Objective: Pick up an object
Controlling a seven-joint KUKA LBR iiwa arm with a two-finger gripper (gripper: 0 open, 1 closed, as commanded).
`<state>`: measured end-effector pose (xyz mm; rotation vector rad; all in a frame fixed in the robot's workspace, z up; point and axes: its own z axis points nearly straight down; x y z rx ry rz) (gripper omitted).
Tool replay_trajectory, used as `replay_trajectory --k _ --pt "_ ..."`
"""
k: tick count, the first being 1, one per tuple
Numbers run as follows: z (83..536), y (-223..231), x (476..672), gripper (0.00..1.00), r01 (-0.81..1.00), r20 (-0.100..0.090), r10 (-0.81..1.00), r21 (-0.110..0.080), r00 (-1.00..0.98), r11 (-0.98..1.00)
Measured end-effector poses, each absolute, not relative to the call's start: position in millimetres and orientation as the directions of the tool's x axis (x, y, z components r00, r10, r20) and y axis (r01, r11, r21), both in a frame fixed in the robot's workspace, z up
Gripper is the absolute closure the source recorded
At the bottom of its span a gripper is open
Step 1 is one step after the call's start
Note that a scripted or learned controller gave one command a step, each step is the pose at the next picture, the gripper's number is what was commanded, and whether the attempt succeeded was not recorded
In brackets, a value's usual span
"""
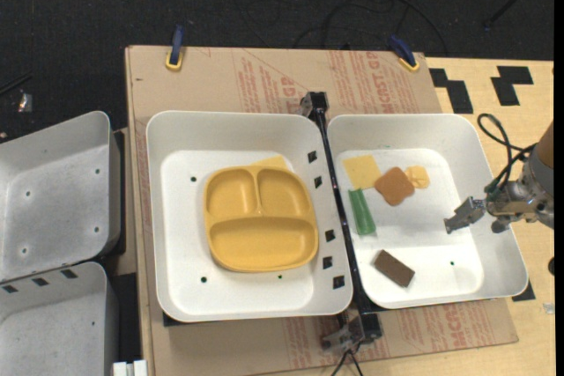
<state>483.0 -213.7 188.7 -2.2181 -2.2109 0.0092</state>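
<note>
Where the arm reaches in over the right edge of the worktop [264,66], its pincer [462,217] hangs above the right bin [458,129], near that bin's right wall and about halfway along it. Whether the pincer is spread or pressed together cannot be told from this slanted view; nothing shows between its tips.

The loose things all lie in the right bin, toward its left half and well apart from the pincer. A dark brown block [393,268] rests toward the near edge of the bin, the nearest of them to the pincer, lying to its left and closer to the front of the worktop. A green bar [362,211] lies lengthwise just beside the bin's left wall. An orange-brown rounded piece [394,186] sits farther back, with a pale yellow square [360,169] just to its left and a small yellow piece [418,178] touching or just beside it on the right.

In the left bin [167,145] a yellow divided plate [261,219] lies flat near the middle, with a pale yellow sheet [277,163] peeking out from under its far edge.
</note>
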Motion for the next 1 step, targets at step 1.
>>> replay_trajectory --k 1 --pt "193.8 -213.3 486.1 0.00 1.000 0.000 1.000 0.000 0.000 0.000"
